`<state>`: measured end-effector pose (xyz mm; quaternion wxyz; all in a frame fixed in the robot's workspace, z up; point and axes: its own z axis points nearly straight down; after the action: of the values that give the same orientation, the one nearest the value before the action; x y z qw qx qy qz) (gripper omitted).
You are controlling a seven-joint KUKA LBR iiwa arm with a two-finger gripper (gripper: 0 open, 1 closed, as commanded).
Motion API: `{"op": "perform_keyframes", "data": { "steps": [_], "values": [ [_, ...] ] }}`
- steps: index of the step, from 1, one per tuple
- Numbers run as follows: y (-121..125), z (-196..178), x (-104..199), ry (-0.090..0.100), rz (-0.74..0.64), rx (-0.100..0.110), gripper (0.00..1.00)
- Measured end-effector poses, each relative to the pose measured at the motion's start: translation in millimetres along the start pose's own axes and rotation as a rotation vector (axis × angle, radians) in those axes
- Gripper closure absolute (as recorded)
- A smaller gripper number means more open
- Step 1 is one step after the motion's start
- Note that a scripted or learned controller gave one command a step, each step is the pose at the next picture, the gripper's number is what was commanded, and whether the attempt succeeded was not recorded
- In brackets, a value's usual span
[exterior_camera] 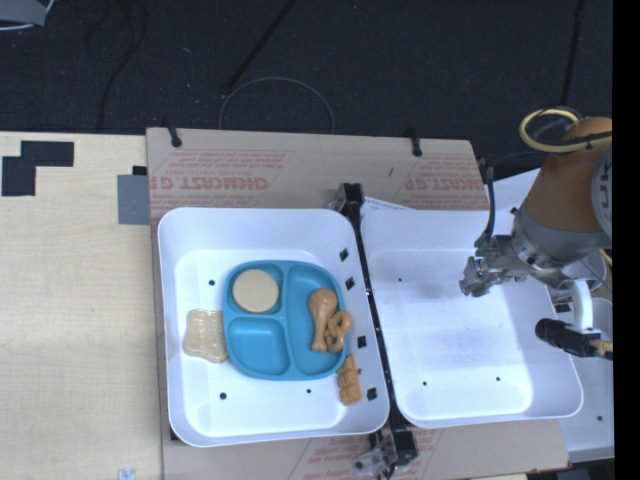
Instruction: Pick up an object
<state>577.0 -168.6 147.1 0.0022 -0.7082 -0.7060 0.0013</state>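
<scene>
Gripper [478, 276] over right bin [450, 408], finger state unreadable. Toy chicken drumstick [322, 316] on blue divided plate [262, 353], left bin [190, 258]: probably light, rigid plastic, slippery; pinch across narrow shank.

Two bins sit side by side on the bench, with a tray [262, 353] lying in the left bin [190, 238]. A disc [255, 290] rests in the tray's far-left compartment and a pretzel [328, 320] in its right one; a cracker [205, 335] lies just left of the tray, a small piece [348, 380] at its near-right corner. The gripper [478, 276] hangs over the right bin [450, 388], toward its far right.
</scene>
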Motion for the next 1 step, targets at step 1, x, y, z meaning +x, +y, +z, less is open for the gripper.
{"op": "perform_keyframes", "data": {
  "steps": [1],
  "values": [
    [4.7,-60.1,-7.8,-0.003,-0.003,-0.009,1.0]
  ]
}}
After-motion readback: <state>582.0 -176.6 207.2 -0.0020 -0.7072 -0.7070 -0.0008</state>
